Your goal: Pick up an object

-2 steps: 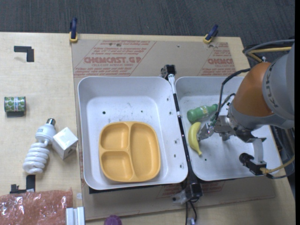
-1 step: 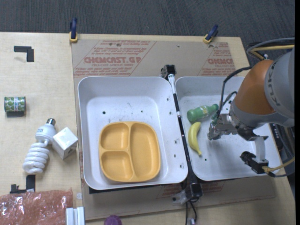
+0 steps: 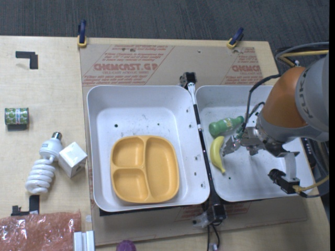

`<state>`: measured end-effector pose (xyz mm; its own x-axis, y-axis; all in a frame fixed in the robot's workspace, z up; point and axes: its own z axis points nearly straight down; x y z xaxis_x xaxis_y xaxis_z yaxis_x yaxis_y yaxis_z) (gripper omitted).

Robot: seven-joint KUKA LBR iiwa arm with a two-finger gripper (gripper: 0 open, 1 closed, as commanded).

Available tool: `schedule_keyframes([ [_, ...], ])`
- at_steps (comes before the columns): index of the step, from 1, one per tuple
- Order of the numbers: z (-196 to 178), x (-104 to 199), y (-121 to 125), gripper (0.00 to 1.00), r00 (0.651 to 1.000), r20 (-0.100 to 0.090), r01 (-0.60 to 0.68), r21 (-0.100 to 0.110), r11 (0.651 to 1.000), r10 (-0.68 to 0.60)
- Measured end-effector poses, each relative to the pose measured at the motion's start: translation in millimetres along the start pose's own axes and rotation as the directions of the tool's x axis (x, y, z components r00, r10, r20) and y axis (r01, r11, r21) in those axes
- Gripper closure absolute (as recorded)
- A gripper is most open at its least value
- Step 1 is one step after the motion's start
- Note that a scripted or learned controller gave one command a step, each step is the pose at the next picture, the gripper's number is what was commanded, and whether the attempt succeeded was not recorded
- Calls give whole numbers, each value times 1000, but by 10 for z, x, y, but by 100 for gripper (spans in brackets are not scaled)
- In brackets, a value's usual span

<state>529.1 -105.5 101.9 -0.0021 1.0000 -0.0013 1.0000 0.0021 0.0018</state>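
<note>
banana point(image 3: 217, 155) lies in the right bin point(image 3: 261, 190), close to its left wall, with a green bottle point(image 3: 225, 125) just beyond it on the far side, the two nearly touching. gripper point(image 3: 230, 146) is low over the bin just right of the banana, and from this slant i cannot tell how wide it stands or whether anything is in it; nothing looks lifted. left bin point(image 3: 99, 114) holds a yellow divided plate point(image 3: 145, 169). this reads as the approach step, tool down near the fruit but no grasp confirmed. next move likely calls for centring over the banana's middle, straddling its narrow width, closing, then lifting straight up clear of the bottle and the bin wall.
</note>
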Motion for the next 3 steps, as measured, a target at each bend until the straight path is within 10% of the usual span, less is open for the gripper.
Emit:
schedule_keyframes([
  [1,100,127,-427,0,1000,-1,-4,3,1000,4],
  [2,2,120,-412,100,1000,-1,-5,0,1000,5],
  [3,-906,793,-28,100,1000,0,0,0,1000,0],
])
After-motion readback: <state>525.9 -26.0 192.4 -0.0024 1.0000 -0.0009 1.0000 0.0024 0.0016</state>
